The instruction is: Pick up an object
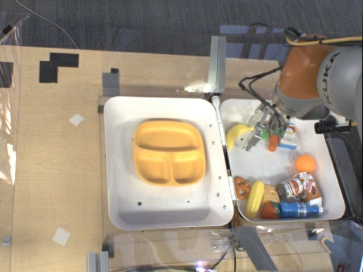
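Observation:
The right bin (334, 169) holds several small objects. A yellow lemon (236, 135) lies at its upper left. Just right of the lemon my gripper (256, 139) hangs low over the bin, open, with nothing seen between its fingers. A small red-orange piece (273, 144) and a white, blue and red carton (288, 138) lie just right of the gripper. An orange ball (305, 163) sits further right. Along the front edge are a pretzel (241, 187), a yellow corn cob (256, 198), a red fruit (270, 211), a blue bottle (300, 211) and a brown-and-white can (300, 187).
The left bin (119, 169) holds a yellow divided plate (169, 152) in its middle. A metal divider (222, 146) runs between the two bins. The grey arm with its orange band (300, 72) comes in over the right bin's far right corner, with black cables beside it.

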Action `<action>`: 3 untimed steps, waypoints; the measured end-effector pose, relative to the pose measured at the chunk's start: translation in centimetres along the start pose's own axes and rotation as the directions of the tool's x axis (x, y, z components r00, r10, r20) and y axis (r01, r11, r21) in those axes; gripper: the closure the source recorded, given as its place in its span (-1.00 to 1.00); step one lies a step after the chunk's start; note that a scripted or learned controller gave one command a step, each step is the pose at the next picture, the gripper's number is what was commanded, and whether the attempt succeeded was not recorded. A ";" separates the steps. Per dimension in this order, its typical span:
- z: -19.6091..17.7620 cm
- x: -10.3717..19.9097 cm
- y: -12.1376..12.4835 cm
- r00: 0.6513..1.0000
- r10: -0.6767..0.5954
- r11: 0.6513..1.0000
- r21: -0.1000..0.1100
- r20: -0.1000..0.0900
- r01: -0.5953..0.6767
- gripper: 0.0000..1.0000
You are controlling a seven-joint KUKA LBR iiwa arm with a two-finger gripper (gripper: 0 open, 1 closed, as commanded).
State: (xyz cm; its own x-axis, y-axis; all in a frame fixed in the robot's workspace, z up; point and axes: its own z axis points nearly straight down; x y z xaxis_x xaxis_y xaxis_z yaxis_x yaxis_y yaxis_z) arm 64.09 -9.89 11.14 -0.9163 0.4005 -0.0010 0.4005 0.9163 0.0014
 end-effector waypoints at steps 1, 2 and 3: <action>-2.2 -3.2 -1.6 0.996 0.090 0.996 -0.003 0.011 -0.090 -1.00; 2.2 3.7 -1.8 0.986 0.165 0.986 -0.004 0.011 -0.165 -1.00; 1.6 -0.9 -5.9 0.994 0.108 0.994 -0.001 0.011 -0.108 -1.00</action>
State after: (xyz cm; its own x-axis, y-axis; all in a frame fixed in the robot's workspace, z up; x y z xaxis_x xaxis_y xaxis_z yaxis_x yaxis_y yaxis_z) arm 62.54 -15.67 9.54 -0.8675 0.4973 -0.0116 0.4973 0.8676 0.0024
